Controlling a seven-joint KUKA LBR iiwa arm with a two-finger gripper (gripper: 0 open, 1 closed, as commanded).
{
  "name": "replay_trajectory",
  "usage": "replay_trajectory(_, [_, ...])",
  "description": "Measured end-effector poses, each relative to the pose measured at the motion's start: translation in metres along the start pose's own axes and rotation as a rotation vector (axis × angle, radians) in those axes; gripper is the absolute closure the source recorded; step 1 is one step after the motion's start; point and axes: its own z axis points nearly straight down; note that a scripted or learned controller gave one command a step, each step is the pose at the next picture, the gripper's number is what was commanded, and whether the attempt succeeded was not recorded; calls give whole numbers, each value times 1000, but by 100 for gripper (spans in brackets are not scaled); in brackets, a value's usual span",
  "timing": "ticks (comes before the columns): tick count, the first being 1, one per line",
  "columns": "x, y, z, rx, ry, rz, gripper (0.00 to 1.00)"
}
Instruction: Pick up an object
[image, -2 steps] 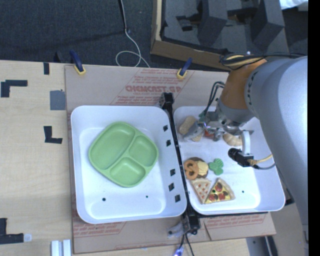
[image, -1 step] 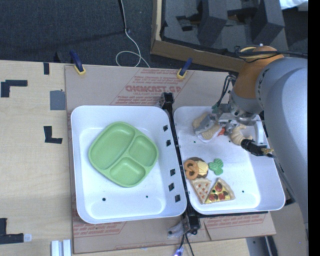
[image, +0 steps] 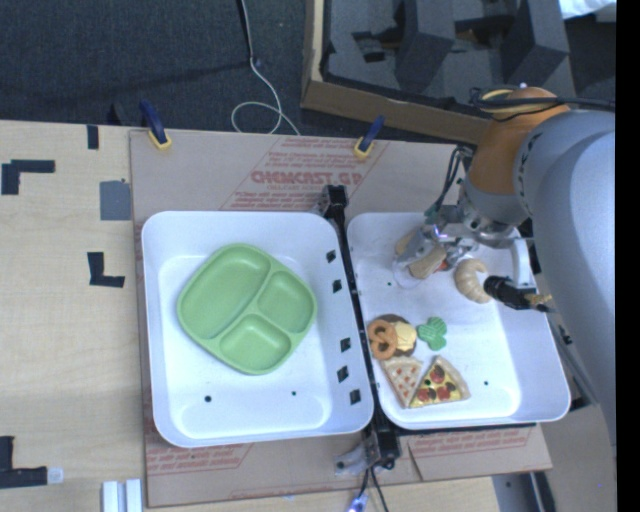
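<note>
Several toy foods lie in the right bin (image: 520, 395). A tan bread roll (image: 428, 265) sits near the bin's back left, and my gripper (image: 423, 246) is low over it, right at its upper edge. A croissant (image: 470, 279) lies just to the right of the roll. Nearer the front are a pretzel on a brown round (image: 387, 337), a green broccoli piece (image: 433, 332), a waffle wedge (image: 402, 379) and a pizza slice (image: 441, 384). The arm's orange band (image: 497, 170) rises behind the gripper.
The left bin (image: 165, 400) holds a green divided plate (image: 247, 307). A black divider (image: 345, 300) with clips runs between the bins. The grey arm body (image: 590, 230) covers the right side of the bench. Cables and blue clamps lie behind the bins.
</note>
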Motion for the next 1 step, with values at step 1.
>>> replay_trajectory(1, [52, -18, -66, -39, -6, 2, 100])
